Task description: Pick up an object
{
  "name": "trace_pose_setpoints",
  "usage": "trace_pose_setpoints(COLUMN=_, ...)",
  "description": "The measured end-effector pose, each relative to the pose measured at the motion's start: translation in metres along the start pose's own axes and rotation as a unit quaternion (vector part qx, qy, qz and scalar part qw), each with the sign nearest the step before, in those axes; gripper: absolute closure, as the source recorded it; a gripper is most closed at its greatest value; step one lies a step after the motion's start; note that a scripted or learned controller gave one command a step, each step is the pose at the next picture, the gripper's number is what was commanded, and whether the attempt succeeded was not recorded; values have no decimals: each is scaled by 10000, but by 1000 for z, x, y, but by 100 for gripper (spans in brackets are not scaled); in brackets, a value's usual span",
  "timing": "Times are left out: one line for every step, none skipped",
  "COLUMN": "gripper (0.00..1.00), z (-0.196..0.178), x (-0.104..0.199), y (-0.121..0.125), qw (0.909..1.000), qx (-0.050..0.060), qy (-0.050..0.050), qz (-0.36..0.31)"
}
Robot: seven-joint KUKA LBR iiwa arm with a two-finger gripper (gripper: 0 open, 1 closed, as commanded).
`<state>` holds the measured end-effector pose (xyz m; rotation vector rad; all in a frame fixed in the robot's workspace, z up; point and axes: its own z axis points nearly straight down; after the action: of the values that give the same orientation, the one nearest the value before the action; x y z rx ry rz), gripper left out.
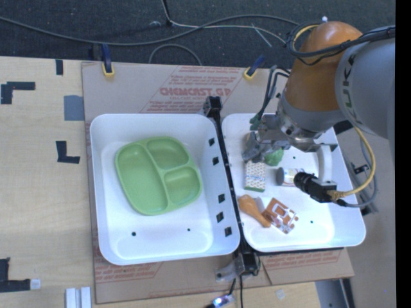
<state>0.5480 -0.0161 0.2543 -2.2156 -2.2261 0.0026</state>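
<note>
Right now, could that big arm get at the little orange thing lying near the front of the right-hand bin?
Probably yes. The orange thing lies in the open with nothing on top of it, and the gripper hangs over the same right bin. A patterned packet and a brown-and-white piece lie close by, so a grab might nudge them.

**Around the bins**

We see a green divided plate (158, 174) lying in the left bin (103, 146), its three compartments bare. Both bins sit on a cardboard sheet (186, 88) with red print, clipped at its far edge by two clamps (106, 68). Cables (192, 25) trail over the dark floor behind the wooden surface (38, 191), which carries dark tape marks (64, 151).
</note>
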Motion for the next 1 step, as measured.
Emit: trace_pose_setpoints(gripper=100, z=18, x=52, y=5, qw=10000, qx=10, qy=0, qz=0)
